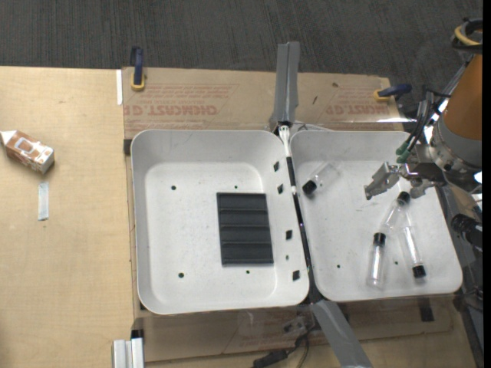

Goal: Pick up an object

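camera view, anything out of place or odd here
Mostly tidy. A small orange-and-white carton lies askew on the bench left of both bins, away from everything else. In the right bin, clear vials lie scattered on their sides. The left bin holds a flat black block.

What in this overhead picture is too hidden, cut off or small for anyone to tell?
- End effector, camera view: its tip is too small and cluttered to tell what, if anything, it grips.
- Arm: cut off by the right edge.
- Clear tubes in the right bin: see-through, so outlines and contents are unclear.
- Small box on the bench: its label is too small to read.
- Black ridged pad in the left bin: what it is stays unclear.
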`<state>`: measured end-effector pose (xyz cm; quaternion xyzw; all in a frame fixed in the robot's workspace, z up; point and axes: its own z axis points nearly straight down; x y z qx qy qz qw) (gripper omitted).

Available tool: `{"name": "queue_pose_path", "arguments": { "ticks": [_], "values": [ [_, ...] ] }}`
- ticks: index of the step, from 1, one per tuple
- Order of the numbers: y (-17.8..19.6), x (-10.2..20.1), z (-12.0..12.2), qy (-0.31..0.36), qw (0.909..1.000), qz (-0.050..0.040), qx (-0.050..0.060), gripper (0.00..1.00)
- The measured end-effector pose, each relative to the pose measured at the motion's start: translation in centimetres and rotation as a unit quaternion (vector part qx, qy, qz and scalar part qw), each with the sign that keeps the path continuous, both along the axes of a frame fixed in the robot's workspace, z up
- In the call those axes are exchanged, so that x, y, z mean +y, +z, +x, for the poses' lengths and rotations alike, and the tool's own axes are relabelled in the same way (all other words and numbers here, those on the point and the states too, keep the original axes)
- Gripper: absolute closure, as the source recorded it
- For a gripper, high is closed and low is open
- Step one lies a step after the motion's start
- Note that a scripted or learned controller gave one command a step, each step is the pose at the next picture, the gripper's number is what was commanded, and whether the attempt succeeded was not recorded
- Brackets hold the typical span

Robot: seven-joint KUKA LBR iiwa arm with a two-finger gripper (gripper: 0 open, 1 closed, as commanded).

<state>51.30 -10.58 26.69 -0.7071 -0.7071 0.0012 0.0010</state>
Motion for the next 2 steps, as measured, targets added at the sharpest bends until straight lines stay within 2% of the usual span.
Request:
{"name": "queue_pose_path", "arguments": {
  "ticks": [1,2],
  "values": [
    [-9.7,-2.7,6.2,0.036,0.9994,0.0001,0.000,0.00],
    [-12.0,-6.5,0.2,0.090,0.9960,0.0006,-0.001,0.00]
  ]
}}
